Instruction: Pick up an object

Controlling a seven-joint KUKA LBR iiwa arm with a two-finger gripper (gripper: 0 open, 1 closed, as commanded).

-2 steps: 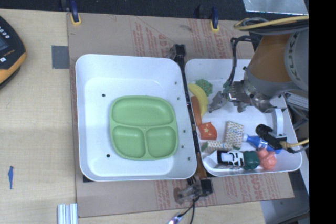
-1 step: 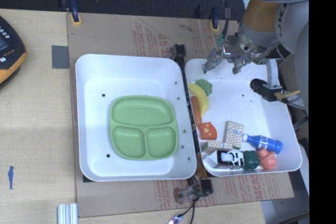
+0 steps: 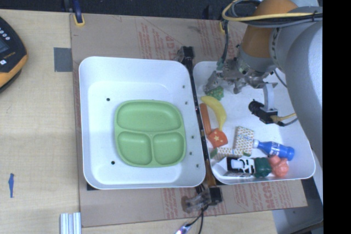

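Note:
My gripper [image 3: 220, 83] hangs low over the far left corner of the right bin [image 3: 293, 131]. Directly beneath it lies a small green object [image 3: 215, 93], partly hidden by the gripper. Just in front of that rests a yellow banana [image 3: 216, 110], next to a thin orange stick [image 3: 204, 118] along the bin's left wall. Nearer the front are a red piece [image 3: 218, 138], a patterned pouch [image 3: 244, 140], a blue bottle [image 3: 275, 149], a black and white item [image 3: 241, 166], a dark green item [image 3: 262, 167] and an orange-pink piece [image 3: 280, 167].
The left bin [image 3: 98, 96] holds a light green divided plate [image 3: 149, 132]. The grey arm with its orange band [image 3: 274, 13] covers the right bin's far right part. A black cable clip [image 3: 263, 111] hangs over the bin.

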